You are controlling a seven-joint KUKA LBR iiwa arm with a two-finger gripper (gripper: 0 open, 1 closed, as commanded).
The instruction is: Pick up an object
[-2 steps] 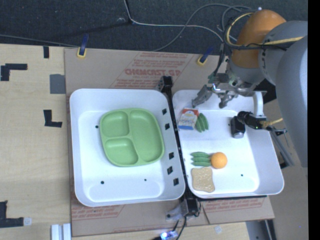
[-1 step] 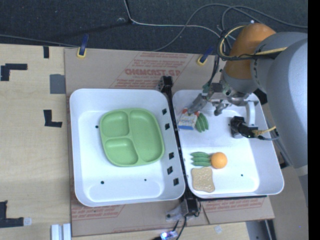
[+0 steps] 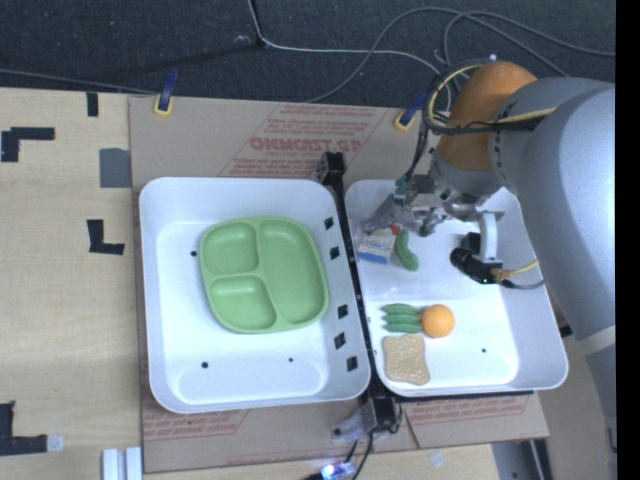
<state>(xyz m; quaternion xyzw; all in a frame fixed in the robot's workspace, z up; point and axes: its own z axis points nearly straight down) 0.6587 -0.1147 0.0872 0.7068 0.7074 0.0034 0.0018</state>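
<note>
Small blue-and-white carton (image 3: 376, 247) lies in the right bin (image 3: 520, 358), at its upper left, just beside the end effector (image 3: 400, 213).

Taking that carton as the landmark: one green pickle-shaped piece (image 3: 406, 252) lies just to its right, one bunch of green beans (image 3: 400, 316) sits below it, one orange ball (image 3: 437, 320) rests just right of the beans, and one slice of toast (image 3: 406, 358) lies further down, near the bin's lower edge. That makes five loose things in the right bin. Well to the carton's left, the left bin (image 3: 160, 268) holds one green three-compartment plate (image 3: 264, 274). The end effector hangs low just above and to the right of the carton, near the pickle piece; how far it is spread, and whether it touches or holds anything, cannot be told.
</note>
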